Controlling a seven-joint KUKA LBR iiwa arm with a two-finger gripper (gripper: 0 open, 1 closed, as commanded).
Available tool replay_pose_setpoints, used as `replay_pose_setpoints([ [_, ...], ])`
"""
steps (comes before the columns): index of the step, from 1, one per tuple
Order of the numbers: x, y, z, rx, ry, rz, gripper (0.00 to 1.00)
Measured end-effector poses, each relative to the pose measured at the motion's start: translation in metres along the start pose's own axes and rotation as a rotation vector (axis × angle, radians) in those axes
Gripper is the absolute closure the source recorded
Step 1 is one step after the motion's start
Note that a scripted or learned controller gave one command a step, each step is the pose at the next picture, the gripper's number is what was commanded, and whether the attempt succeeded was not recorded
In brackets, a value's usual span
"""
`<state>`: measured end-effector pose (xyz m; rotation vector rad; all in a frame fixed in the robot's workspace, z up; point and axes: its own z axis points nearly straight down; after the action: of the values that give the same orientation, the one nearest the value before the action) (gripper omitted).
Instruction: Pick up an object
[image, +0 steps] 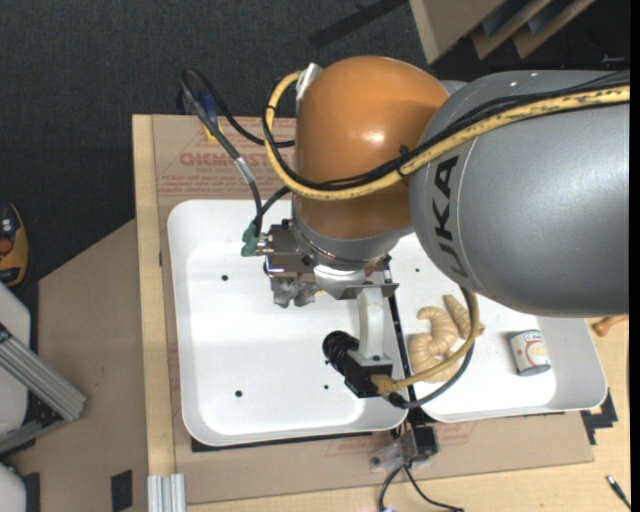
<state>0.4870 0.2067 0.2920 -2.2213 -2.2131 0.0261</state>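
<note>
My gripper (290, 288) hangs over the back middle of the left bin (220, 340), just below the orange wrist band, and most of it is hidden by the arm. No object shows under it or in its grasp. A tan ridged toy (438, 335), curled like a grub, lies in the right bin (560, 395) near the divider. To its right, near that bin's right edge, sits a small grey and white box with an orange spot (527, 352).
The big grey arm covers the back of the right bin and the upper right of the view. Both bins rest on a cardboard sheet (150, 300). Cables run behind the left bin at the top left.
</note>
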Motion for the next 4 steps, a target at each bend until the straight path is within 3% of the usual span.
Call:
replay_pose_setpoints([
  [1, 0.018, -0.009, -0.117, -0.028, 0.014, -0.007, 1.00],
  [2, 0.017, -0.010, -0.007, -0.004, 0.002, -0.002, 1.00],
  [3, 0.017, -0.009, -0.134, -0.030, 0.015, -0.006, 1.00],
  [4, 0.017, -0.008, -0.007, -0.003, 0.001, -0.002, 1.00],
])
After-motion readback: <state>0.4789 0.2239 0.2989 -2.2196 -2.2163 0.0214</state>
